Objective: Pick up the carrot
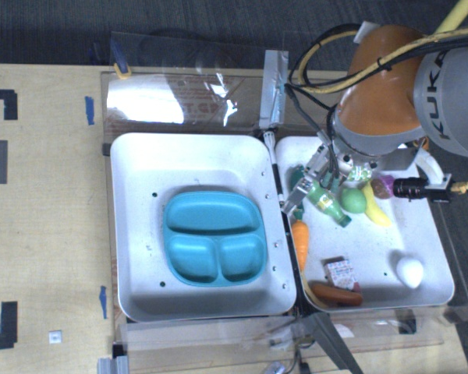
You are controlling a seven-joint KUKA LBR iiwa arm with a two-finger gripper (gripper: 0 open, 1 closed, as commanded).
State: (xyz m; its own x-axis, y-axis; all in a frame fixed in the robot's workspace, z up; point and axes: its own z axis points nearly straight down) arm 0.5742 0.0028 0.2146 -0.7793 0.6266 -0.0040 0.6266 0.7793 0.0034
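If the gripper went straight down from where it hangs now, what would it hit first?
Most likely the green bottle, which lies right beneath the gripper in the right bin. The carrot lies lower in the picture by the bin's left wall, off that line. Depth is hard to judge from this slanted view.

The two bins (pixel 140 209) look like smooth white plastic with a faint sheen; the blue divided tray (pixel 214 236) is matt plastic; the counter (pixel 39 232) shows pale wood grain; the carrot (pixel 300 244) is glossy orange; the arm's orange band (pixel 382 80) shines smoothly.
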